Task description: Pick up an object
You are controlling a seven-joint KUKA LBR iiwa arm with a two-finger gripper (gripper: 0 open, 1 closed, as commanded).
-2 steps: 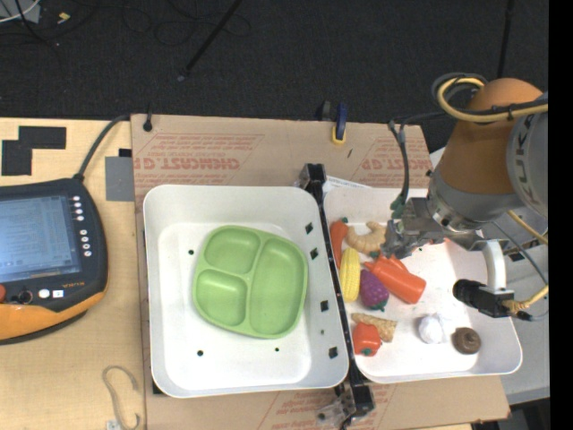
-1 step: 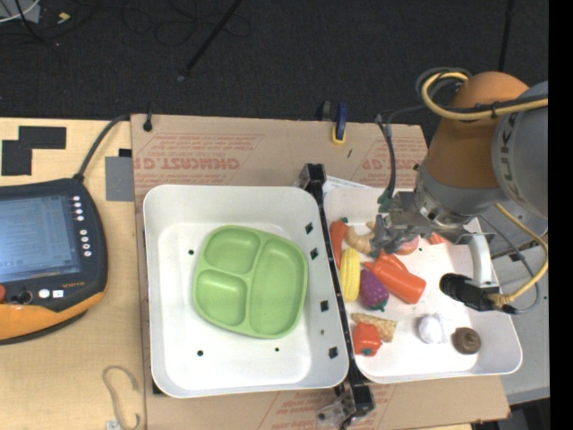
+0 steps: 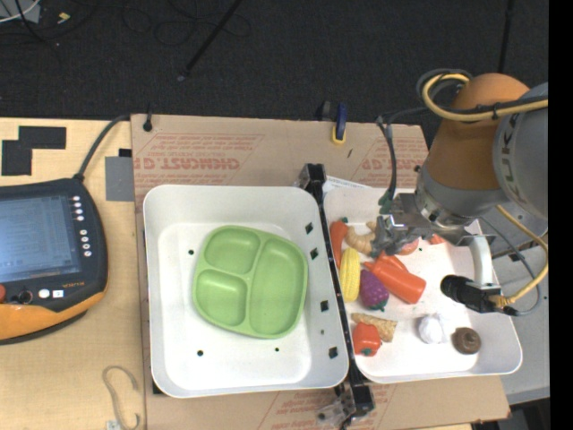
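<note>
Two bins side by side on the bench: what lay in each? asked the desk.

The left bin (image 3: 170, 348) held a green plate (image 3: 251, 280) with three sections, lying flat near the middle, the photographer said. The right bin (image 3: 501, 356) held a clutter of toy food.

Desk: Where was the arm?

Photographer: The arm (image 3: 474, 150) reached in from the right. Its gripper (image 3: 391, 233) hung over the far left part of the right bin. From above I could not tell whether it was spread or pressed together, or whether it pinched anything.

Desk: And the things to pick?

Photographer: All were in the right bin. An orange toy (image 3: 400, 279) lay slantwise just beside the gripper, on the near side. A tan piece (image 3: 362, 241) lay just left of the gripper. The corn (image 3: 349, 273) lay along the left wall, with a purple piece (image 3: 373, 291) touching its right side, between it and the orange toy. A red toy (image 3: 366, 339) sat near the front left corner. A white ball (image 3: 431, 330) and a brown disc (image 3: 466, 339) lay near each other by the front rim, well apart from the gripper.
</note>
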